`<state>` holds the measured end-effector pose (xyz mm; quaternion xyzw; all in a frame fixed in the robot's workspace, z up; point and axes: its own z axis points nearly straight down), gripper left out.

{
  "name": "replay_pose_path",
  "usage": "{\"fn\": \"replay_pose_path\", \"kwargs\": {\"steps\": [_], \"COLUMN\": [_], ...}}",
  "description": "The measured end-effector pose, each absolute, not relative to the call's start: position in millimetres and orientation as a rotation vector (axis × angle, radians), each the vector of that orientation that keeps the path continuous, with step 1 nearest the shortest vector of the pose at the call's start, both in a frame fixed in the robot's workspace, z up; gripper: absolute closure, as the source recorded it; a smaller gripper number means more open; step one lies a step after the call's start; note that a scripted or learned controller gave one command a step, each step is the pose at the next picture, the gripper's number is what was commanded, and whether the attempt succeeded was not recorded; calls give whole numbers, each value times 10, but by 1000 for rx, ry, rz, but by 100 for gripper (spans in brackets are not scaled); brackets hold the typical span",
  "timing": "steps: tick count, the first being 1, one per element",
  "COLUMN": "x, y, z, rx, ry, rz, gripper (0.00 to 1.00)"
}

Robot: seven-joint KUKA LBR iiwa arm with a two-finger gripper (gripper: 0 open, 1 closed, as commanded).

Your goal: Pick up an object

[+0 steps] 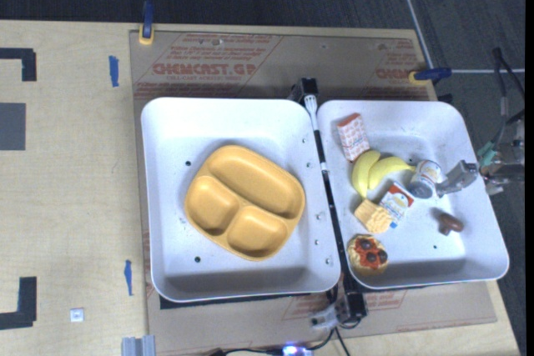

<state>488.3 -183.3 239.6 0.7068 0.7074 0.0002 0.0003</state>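
The right bin [480,263] holds several small items. A red and white carton [351,133] lies near its back left. Yellow bananas [375,171] lie at mid-left, with a silver can [425,177] just to their right. A small red and white box [397,202] rests on a yellow cracker [373,217]. A round pizza-like toy [368,253] sits in the front left corner, and a small brown piece [450,222] lies at the right. My gripper [461,176] reaches in low over the right rim, just right of the can.
The left bin [167,129] holds a yellow plate with three compartments [244,201]. Both bins rest on a cardboard sheet [217,62] on the wooden bench. Cables and arm parts [505,154] stand at the right edge.
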Motion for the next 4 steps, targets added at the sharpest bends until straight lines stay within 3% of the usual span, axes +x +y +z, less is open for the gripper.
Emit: {"fn": "replay_pose_path", "kwargs": {"steps": [1, 2, 3, 4], "x": [4964, 4976, 5328, 5336], "y": [-1405, -1413, -680, -684], "z": [859, 966, 1852, 1952], "rx": [2218, 2216, 2219, 2217], "ry": [2220, 2215, 2223, 2221], "rz": [4, 6, 3, 4], "gripper": [0, 100, 100, 100]}}
